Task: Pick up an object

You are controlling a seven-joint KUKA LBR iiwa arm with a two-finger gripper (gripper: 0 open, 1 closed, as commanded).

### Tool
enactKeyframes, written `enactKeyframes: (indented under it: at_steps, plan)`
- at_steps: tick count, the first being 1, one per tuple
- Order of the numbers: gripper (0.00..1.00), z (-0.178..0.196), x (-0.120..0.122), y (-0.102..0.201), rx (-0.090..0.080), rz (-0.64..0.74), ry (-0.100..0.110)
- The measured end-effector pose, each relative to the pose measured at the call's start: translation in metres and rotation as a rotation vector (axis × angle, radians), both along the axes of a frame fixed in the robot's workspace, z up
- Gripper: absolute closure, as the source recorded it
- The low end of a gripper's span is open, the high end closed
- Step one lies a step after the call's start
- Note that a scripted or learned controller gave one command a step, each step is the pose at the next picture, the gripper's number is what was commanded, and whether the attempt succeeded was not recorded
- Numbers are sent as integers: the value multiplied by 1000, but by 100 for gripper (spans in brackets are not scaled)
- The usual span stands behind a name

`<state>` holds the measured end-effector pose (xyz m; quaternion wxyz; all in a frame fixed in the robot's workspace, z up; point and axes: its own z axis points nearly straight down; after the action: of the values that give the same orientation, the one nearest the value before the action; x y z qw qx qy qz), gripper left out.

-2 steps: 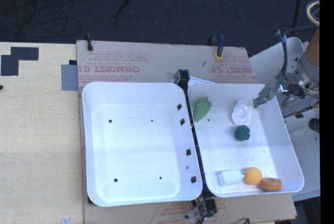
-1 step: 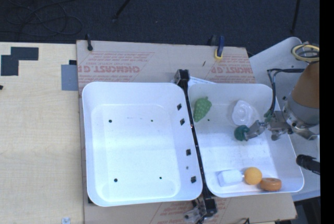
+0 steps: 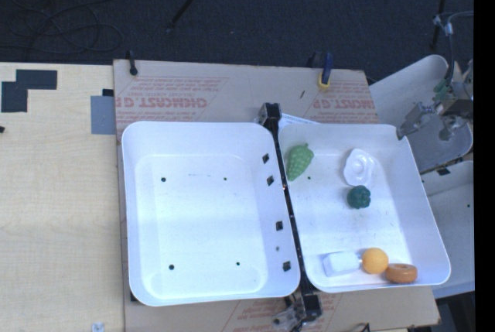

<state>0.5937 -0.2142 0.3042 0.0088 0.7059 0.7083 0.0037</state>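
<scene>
White crumpled lump lies nearest, left and below my jaws; jaw state: can't tell.

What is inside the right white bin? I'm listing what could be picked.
Inside the right shallow white bin: a light green bumpy object, white lumpy object, dark green ball, white block, orange ball and orange-brown ring. Nothing looks covered.

Two bins, all our stuff on the right

We see a green lump, white piece, dark green ball, orange ball in the right bin.
</scene>
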Motion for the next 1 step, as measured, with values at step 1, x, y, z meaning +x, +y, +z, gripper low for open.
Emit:
enactKeyframes:
  at_steps: [1]
  plan:
    - [0,-223,-22,20,8,-3,20]
